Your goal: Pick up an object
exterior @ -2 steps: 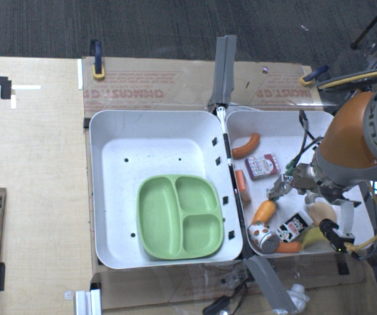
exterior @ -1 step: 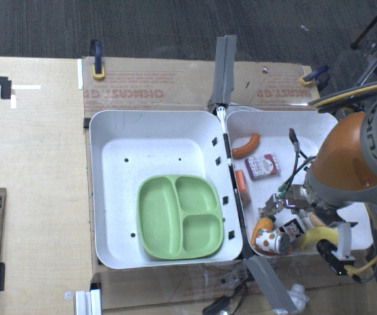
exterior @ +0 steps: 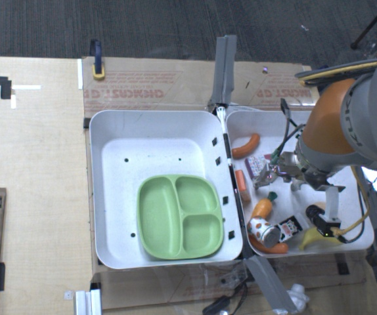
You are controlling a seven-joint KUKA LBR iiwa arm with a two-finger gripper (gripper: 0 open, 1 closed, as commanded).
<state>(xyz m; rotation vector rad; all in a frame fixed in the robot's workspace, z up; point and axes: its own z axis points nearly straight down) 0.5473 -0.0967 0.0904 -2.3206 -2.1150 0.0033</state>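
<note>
Here, gripper [exterior: 272,174] low in right bin [exterior: 359,245], just above orange carrot-like toy [exterior: 262,208] lying below-left of it. Finger opening, and any hold, impossible to tell.

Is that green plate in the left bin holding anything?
Empty. The green plate shows bare compartments, lying flat in the left bin.

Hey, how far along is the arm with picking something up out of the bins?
Done so far: the end effector is down in the right bin, among the toy food and close to the orange carrot. In hand: nothing visibly lifted; whether it grips anything cannot be told. Left: grasp and raise an item. The green divided plate sits in the left bin.
</note>
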